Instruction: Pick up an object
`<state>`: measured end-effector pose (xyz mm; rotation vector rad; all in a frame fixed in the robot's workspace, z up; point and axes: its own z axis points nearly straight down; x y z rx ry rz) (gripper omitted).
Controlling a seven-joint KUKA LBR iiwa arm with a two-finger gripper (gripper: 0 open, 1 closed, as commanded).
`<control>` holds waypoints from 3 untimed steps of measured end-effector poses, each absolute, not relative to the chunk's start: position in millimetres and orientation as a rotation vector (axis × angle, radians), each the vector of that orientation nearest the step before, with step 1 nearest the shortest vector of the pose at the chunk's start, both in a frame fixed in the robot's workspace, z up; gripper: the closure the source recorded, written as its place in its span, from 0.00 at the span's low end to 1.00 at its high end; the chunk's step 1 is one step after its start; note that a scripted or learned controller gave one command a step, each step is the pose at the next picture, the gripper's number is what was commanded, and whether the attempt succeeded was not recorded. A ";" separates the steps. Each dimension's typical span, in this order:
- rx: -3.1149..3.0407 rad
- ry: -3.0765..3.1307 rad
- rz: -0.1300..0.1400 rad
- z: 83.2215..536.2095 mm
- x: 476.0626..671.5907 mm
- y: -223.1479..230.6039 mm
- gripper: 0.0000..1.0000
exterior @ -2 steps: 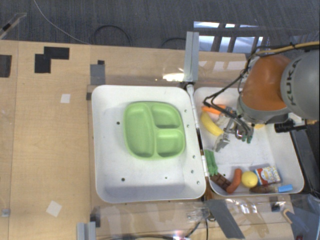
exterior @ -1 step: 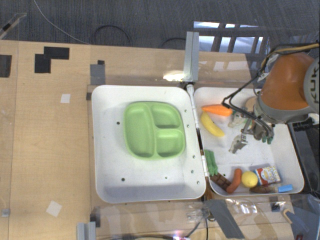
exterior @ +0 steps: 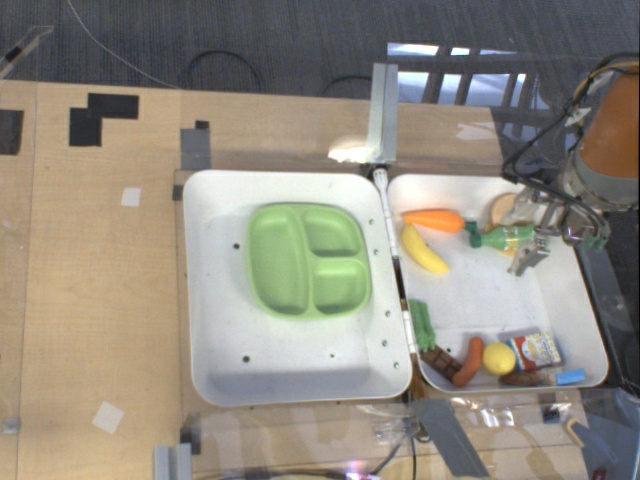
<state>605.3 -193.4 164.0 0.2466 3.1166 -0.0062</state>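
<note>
The gripper [exterior: 534,249] hangs over the right bin [exterior: 560,298] — whether it is spread, I cannot tell. Just beside it lies the carrot [exterior: 434,221], long axis crosswise, green top [exterior: 490,236] nearest the gripper.

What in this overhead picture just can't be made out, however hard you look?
- Camera view: whether the gripper is open or shut; too small and blurred.
- The round tan item by the carrot: partly covered by the gripper.
- The dark pieces at the right bin's near wall: too small to identify.
</note>
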 end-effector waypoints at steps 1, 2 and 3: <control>0.122 3.129 -0.002 94.3 546.6 -198.1 0.00; -0.171 3.115 -0.011 91.2 503.3 -171.0 0.00; -0.205 3.115 -0.003 90.5 570.8 -114.9 0.00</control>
